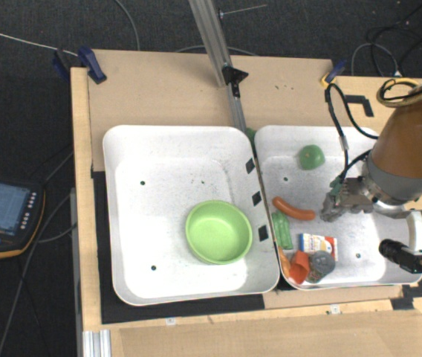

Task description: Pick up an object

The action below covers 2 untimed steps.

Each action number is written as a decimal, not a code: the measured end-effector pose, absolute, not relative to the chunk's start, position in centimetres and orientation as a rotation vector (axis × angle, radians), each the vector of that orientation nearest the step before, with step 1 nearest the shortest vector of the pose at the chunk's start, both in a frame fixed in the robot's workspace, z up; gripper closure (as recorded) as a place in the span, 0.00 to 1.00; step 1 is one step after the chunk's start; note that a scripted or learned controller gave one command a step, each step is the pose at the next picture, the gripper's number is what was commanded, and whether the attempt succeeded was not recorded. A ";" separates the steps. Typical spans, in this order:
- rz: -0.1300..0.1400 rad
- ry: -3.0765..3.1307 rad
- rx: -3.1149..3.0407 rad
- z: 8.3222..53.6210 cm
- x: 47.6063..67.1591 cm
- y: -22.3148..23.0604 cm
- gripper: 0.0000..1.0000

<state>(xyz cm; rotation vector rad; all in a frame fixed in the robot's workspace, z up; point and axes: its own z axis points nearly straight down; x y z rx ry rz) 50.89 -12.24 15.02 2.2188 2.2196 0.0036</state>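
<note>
Gripper (pixel 335 205) low in right bin (pixel 359 143), jaw state impossible to tell. Orange sausage-shaped toy (pixel 293 210) just left of it; likely light, smooth, slippery. Grasp across narrow middle.

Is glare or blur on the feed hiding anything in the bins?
Camera view: the white bins are bright and slightly washed out but nothing is lost; the green bowl and orange sausage read sharply; the gripper is dark and soft, its fingers unclear; the corner clutter blurs together.
</note>
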 end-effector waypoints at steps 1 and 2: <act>0.005 2.219 2.218 21.1 50.6 -12.7 1.00; 0.005 2.219 2.218 26.1 50.7 -12.7 1.00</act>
